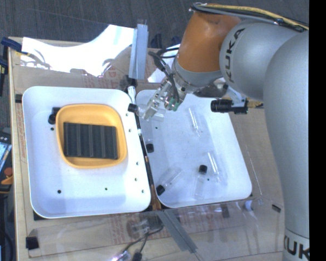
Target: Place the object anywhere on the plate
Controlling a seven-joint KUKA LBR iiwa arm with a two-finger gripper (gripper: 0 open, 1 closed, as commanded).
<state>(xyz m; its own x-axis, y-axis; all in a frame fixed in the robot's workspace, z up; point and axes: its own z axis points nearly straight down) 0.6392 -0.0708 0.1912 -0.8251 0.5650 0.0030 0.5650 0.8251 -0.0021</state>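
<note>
Though the slanted view left it impossible to tell whether it was open or closed, the gripper hung over the upper-left corner of the right bin, close to that bin's inner wall, with the orange band of the arm just above and right of it in the view. Directly below its tip, toward the lower left, a pale piece showed against the white floor. It may have been the object, possibly caught at the tool's end, but it was too small and washed out to say that it was held.

Farther out in the same bin lay several clear tubes, scattered toward the middle and the near edge, and a small black cap among them, all well apart from the gripper.

The relation that mattered ran the other way. The plate, yellow and carrying a dark ridged insert, sat in the left bin, to the view's left of the gripper and a little nearer the camera, across the two bin walls that met between them. By my judgement, any carry would have had to clear that double rim and travel leftward. The plate was broad, so the drop point looked forgiving once the tool was over it.
</note>
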